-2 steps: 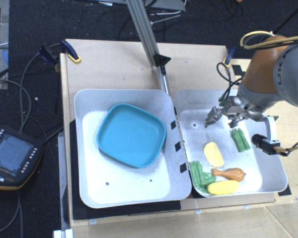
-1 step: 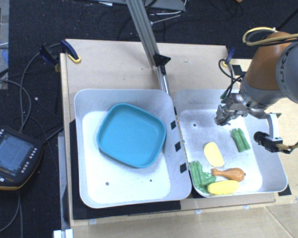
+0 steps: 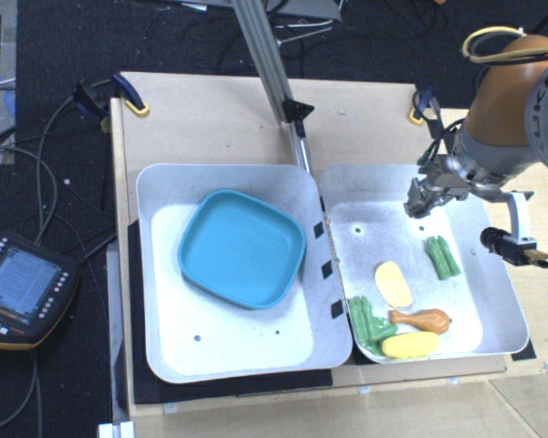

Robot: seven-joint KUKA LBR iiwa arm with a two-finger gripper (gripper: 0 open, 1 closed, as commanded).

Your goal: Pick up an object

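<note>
We see left bin (image 3: 164, 336) holding blue plate (image 3: 242, 249); right bin (image 3: 493, 281) holds green bean (image 3: 443, 256), drumstick (image 3: 422, 318), yellow pieces. Gripper (image 3: 420, 199) above right bin, jaw state unclear.

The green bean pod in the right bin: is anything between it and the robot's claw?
Nothing visible. The gripper hangs over bare bin floor up-left of the green pod; the pale yellow piece and drumstick lie further toward the front.
</note>
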